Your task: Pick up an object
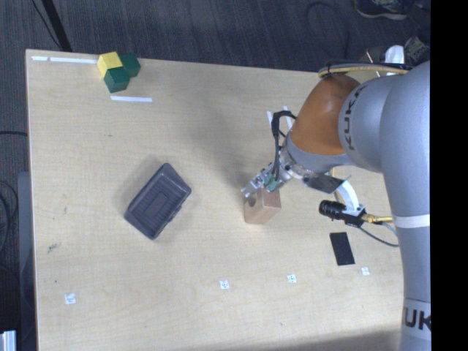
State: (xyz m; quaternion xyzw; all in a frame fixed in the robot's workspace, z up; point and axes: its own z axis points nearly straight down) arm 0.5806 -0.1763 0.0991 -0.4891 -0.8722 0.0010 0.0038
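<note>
Gripper (265,184) sits right over the small tan block (262,208), touching or nearly touching its top; the block lies just below the fingertips, well right of the dark grey tray (157,200). Can't tell the jaw state: too small and cluttered.

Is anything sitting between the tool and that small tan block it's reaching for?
Nothing visible does. The tool is right at the top of the tan block. The dark grey tray lies well off to the left, and the yellow and green blocks sit at the far corner.
</note>
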